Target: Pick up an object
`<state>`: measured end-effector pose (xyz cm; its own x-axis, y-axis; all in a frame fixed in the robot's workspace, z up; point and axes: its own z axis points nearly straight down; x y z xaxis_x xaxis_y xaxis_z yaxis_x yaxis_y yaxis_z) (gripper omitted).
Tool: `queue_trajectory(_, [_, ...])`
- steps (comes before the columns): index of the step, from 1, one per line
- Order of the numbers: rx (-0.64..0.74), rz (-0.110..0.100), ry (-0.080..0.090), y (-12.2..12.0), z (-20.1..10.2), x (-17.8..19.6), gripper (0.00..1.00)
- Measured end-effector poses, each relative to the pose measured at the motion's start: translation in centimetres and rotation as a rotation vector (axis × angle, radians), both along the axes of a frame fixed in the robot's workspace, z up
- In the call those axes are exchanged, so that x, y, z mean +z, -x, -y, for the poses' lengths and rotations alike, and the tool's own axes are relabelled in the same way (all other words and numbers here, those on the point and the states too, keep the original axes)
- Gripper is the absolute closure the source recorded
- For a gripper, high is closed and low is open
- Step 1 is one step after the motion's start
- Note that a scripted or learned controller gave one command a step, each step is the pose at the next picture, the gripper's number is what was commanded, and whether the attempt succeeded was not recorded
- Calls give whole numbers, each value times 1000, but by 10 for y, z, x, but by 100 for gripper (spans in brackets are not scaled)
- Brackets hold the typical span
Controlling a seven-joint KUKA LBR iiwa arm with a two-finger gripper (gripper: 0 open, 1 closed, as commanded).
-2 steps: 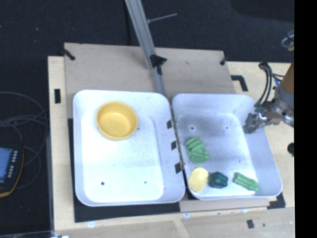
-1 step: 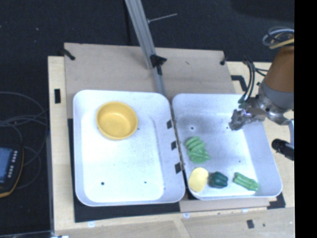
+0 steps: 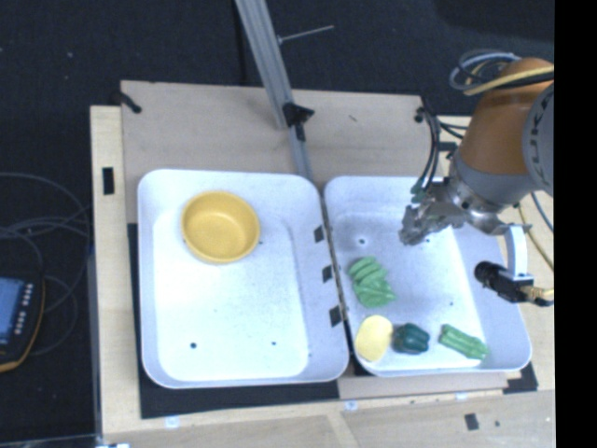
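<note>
The right bin holds a light green ridged object, a pale yellow rounded object, a dark green object and a green elongated object. My gripper hangs over the upper part of this bin, up and to the right of the ridged green object. Nothing shows between its tips. A yellow bowl sits in the upper left of the left bin.
A grey metal post slants down from the top to the seam between the bins. The arm's orange band and cables stand over the right bin's far right corner. A black fitting overhangs the right rim.
</note>
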<state>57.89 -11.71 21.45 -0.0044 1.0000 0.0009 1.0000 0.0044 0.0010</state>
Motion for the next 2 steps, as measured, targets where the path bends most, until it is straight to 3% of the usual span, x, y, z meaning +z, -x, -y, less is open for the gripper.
queue_trajectory(2, [0,0,0,-29,-98,24,100])
